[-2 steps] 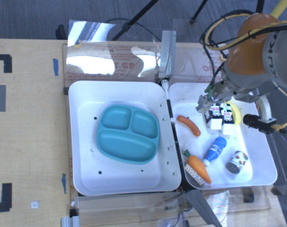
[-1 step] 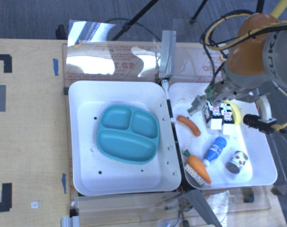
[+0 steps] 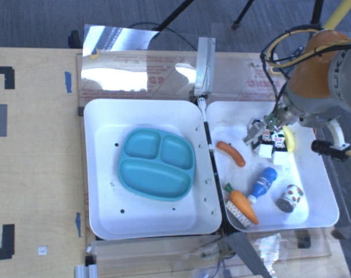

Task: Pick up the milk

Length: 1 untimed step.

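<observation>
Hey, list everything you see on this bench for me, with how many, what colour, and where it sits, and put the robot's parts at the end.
Bins: 2, white, side by side on the bench.
Divided plate: 1, teal, middle of the left bin.
Sausage: 1, orange-red, upper left of the right bin.
Carrot: 1, orange, lower left of the right bin.
Brush: 1, pale bristles, beside the carrot at the front edge.
Bottle: 1, blue with white neck, centre of the right bin.
Can: 1, patterned, lower right of the right bin.
Banana: 1, yellow, upper right of the right bin.
Milk carton: 1, white and black, beside the banana, under the gripper.
Arm: 1, grey with orange band, reaching from the right.
Gripper: 1, over the milk carton.
</observation>
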Each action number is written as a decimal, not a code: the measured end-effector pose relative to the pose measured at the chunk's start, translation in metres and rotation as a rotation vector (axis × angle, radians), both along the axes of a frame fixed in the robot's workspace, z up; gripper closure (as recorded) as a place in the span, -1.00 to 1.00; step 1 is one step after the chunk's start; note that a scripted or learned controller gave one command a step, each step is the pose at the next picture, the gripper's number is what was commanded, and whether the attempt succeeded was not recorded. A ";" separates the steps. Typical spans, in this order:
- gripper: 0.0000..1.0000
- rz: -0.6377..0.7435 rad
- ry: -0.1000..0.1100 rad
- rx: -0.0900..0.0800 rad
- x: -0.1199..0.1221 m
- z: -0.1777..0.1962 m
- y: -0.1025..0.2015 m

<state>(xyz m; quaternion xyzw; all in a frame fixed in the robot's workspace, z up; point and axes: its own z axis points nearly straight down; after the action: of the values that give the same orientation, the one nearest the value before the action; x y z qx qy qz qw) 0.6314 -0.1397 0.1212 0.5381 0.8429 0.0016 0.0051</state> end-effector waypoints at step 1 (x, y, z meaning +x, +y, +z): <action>1.00 -0.003 -0.008 -0.003 0.002 0.012 -0.002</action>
<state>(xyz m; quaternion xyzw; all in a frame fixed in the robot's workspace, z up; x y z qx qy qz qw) 0.6330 -0.1413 0.1328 0.5392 0.8421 0.0025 0.0094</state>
